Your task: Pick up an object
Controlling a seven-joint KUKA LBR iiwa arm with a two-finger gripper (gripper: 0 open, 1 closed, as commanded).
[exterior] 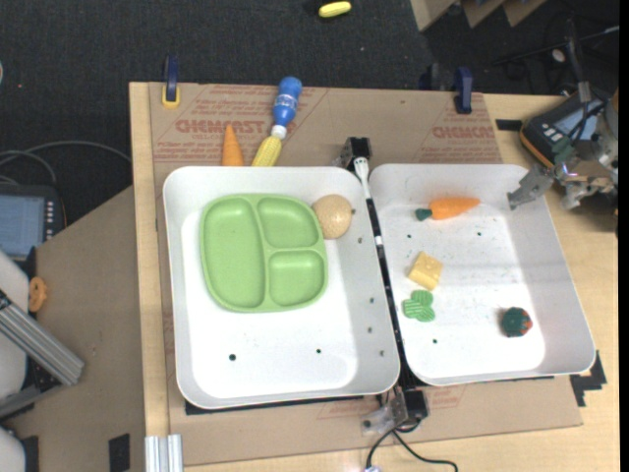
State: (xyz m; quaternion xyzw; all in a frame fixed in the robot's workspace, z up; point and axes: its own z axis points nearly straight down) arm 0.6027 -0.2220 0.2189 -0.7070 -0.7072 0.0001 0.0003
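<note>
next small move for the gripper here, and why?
Probably swing left and down toward the toy carrot. The gripper sits at the right bin's upper right corner with nothing visible between its fingers, and the carrot lies nearest, apart from the other pieces.

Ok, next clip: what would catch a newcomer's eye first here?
Probably the green divided plate in the left bin, with a beige ball touching its upper right corner. The right bin holds scattered toys: a carrot near the top, a yellow block, a small green piece and a dark green ball. The gripper sits at that bin's upper right edge.
</note>
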